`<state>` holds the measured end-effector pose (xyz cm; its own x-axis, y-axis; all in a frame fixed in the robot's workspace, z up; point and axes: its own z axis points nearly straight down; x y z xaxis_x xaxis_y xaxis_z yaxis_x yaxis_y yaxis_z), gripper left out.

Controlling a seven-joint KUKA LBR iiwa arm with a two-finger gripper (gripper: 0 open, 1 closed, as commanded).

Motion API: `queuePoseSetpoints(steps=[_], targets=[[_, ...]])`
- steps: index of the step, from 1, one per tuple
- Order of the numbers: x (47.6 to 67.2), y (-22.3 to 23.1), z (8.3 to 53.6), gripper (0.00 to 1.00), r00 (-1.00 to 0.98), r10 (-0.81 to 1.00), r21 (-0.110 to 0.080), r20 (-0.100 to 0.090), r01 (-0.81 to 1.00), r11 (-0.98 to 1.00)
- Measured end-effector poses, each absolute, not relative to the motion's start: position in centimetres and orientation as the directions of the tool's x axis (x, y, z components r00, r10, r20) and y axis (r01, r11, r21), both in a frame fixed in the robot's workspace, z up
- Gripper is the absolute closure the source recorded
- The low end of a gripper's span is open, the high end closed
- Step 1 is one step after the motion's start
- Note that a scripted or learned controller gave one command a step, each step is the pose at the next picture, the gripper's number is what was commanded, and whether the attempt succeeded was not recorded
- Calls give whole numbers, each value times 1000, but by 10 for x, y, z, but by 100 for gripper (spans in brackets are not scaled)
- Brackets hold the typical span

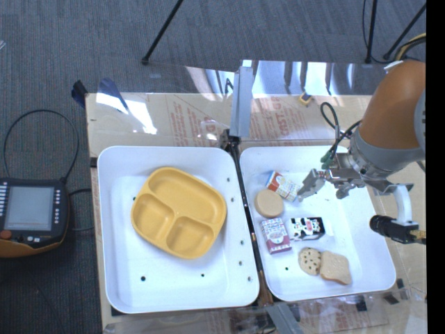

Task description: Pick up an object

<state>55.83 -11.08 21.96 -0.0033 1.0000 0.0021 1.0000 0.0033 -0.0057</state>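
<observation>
Toast slice: nearest the lens, at the front of the right bin; tan, flat, roughly square with rounded corners, matte like foam or moulded plastic.
Cookie: touching the toast's left edge; round disc, beige with dark chips.
Red carton: small printed box lying flat near the bin's left wall.
Black-and-white carton: just beside the red one, lying on its side; cow-pattern print.
Round biscuit: plain tan disc, thick, smooth top; behind the red carton.
Orange-white pack: small carton, tilted, just behind the biscuit; closest item to the tool.
Right bin: shallow white tray, glossy; all loose items cluster in its left half, probably scattered there as grasp candidates.
Left bin: same white tray; holds only the yellow plate, a three-compartment dish of smooth plastic, sat slightly rotated.
End effector: low over the right bin, angled toward the orange-white pack; nothing seen between its fingers; finger spacing too small and cluttered to read, cannot tell the opening.
Arm: orange band and grey wrist above the bin's right side.
Table: brown cardboard-like top under glare.
Judgement: approach stage; no item lifted yet.
</observation>
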Motion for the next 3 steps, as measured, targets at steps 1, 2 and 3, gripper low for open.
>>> queuePoseSetpoints(steps=[1, 2, 3], targets=[[600, -80, 92, 0, -64, 998, 4, 0, 998, 64], [625, -87, 93, 0, 145, 989, 8, 3, 989, -145], [627, -87, 105, 100, 144, 989, 11, 6, 989, -144]])
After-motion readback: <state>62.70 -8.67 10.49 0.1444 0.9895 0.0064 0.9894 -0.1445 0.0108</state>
